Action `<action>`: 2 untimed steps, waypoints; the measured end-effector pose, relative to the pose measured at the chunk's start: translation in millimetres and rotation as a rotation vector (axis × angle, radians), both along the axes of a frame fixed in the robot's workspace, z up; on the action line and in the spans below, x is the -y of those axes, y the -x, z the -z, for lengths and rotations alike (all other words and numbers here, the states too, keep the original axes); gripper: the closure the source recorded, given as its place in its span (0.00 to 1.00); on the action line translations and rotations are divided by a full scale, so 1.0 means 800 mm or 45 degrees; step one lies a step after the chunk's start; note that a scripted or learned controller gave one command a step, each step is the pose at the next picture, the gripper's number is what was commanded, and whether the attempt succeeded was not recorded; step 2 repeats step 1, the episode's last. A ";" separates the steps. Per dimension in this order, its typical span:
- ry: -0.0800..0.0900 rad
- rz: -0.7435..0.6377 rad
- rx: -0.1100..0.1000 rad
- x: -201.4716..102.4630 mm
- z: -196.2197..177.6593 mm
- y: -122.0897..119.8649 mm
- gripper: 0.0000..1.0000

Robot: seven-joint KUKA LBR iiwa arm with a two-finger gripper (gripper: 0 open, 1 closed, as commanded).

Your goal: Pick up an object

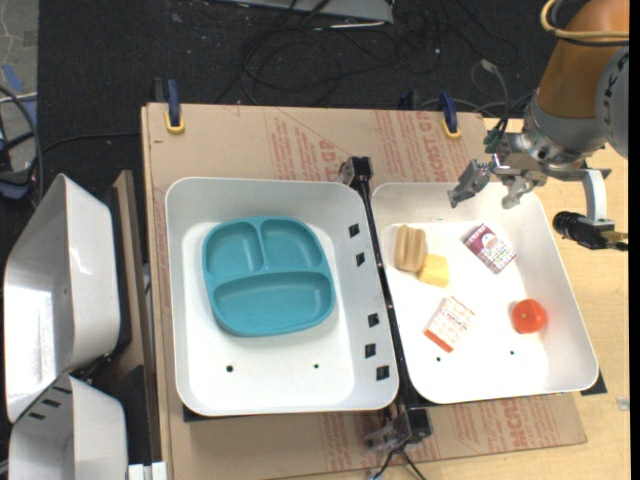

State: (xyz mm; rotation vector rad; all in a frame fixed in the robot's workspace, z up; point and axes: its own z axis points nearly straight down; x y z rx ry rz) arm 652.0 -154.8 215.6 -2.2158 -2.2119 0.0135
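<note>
White right bin (560, 368): bun (409, 247) and cheese (434, 270) touching near its left edge. Gripper (490, 182), jaws wide and empty, over far edge. Risk: fingers nudge both, grasp neither.

Two bins sit side by side on the board (300, 138). The left bin (190, 368) has a plate (268, 276) in its middle. In the right bin (560, 368), a bun (409, 247) and a cheese block (434, 270) touch near the left edge. A small box (489, 248) lies toward the far right corner, a packet (450, 323) in the middle, and a ball (528, 316) near the right edge.
</note>
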 end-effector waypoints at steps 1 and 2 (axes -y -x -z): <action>0.003 -0.003 0.017 -0.001 -0.011 -0.004 0.00; 0.003 -0.003 0.017 -0.001 -0.011 -0.004 0.00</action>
